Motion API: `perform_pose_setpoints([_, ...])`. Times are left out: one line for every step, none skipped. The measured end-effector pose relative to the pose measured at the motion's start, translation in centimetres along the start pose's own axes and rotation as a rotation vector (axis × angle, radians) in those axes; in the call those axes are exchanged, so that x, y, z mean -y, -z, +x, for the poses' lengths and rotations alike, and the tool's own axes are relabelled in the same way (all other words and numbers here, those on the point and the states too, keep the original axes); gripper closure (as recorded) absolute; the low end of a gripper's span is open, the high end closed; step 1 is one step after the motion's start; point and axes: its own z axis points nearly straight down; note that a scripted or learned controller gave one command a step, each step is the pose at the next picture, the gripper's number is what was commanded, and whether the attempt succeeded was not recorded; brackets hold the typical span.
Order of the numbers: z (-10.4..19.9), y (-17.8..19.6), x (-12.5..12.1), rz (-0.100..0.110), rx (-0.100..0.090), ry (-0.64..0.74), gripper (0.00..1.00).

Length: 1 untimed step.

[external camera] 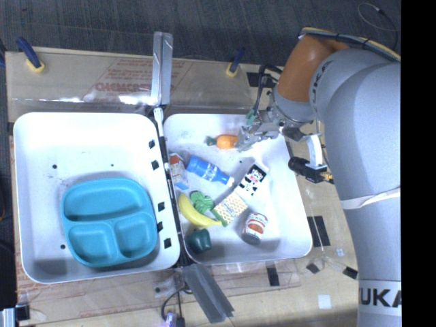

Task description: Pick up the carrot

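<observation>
The carrot is small and orange with a green tip on its left. It lies near the back wall of the right bin. My gripper hangs low just to the carrot's right, close beside or touching its end. The grey wrist and orange band rise behind it towards the right. The view does not show the carrot between the jaws.
In the right bin lie a blue bottle, a banana, a green toy, a dark green pepper, a can, a black-and-white pack and a checked packet. The left bin holds a blue divided tray.
</observation>
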Motion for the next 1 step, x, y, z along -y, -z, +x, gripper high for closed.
perform_pose_setpoints([0.36,7.34,0.62,-0.028,0.015,0.31,1.0])
